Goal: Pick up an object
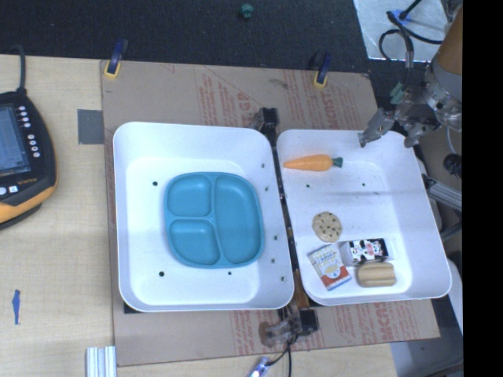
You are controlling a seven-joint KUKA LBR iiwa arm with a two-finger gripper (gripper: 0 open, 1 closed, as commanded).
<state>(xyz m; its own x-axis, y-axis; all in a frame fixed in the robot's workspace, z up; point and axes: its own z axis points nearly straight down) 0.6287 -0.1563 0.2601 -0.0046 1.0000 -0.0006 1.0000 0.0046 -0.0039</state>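
Note:
The right bin (409, 203) holds an orange carrot (310, 162) near its far left corner. A round cookie (327, 226) lies mid-bin. Near the front edge sit a small white and orange carton (328, 265), a black and white packet (366, 250) and a tan bread-like block (376, 275). My gripper (387, 138) hangs over the bin's far right corner, up and to the right of the carrot. Its fingers are spread open with nothing between them.
The left bin (134, 210) carries a blue divided plate (214, 218). A handheld control pendant (20, 155) lies at the bench's left edge. Clamps (318, 67) hold the cardboard sheet at the back. Cables (401, 38) hang near the arm.

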